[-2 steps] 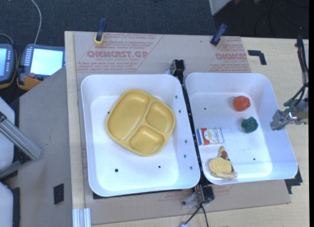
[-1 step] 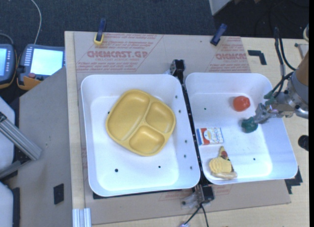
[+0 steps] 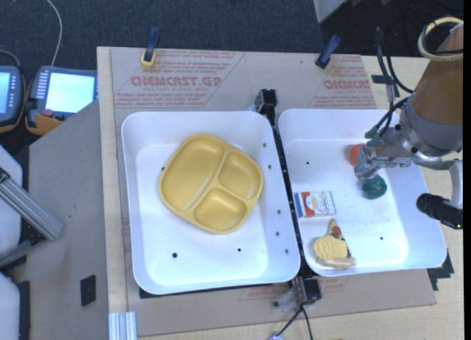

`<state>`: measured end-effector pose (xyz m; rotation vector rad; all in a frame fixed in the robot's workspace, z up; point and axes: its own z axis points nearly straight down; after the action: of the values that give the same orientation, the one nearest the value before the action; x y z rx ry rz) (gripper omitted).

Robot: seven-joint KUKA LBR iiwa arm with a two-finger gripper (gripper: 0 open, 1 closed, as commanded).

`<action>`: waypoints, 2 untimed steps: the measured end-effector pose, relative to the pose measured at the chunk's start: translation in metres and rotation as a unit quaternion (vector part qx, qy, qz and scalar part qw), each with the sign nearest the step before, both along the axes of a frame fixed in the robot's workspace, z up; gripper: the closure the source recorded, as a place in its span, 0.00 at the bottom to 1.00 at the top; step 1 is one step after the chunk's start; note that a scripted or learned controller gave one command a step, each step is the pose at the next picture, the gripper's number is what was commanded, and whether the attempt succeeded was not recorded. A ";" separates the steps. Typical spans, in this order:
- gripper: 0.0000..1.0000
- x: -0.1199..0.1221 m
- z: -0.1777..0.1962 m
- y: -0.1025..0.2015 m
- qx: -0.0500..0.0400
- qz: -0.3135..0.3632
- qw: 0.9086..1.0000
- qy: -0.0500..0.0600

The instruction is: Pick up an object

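Left bin [image 3: 140,206]: holds a yellow tray [image 3: 211,182], with three sections, near its middle.
Right bin [image 3: 412,250]: holds the small things.
Arm [image 3: 440,96]: enters over the right bin's right edge, wrist pointing down-left.
Gripper [image 3: 366,167]: low, near the far right part of the bin; open or closed, I cannot tell.
Green ball [image 3: 375,187]: just beside the gripper.
Orange thing [image 3: 355,153]: partly hidden behind the gripper.
Card [image 3: 314,203]: near the left wall.
Yellow toy [image 3: 333,248]: near front edge.
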<state>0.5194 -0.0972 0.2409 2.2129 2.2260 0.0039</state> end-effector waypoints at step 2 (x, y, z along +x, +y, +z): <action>1.00 0.029 -0.003 0.104 0.000 0.000 1.000 0.000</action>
<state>0.5485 0.0071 0.2376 2.2145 2.2260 0.0038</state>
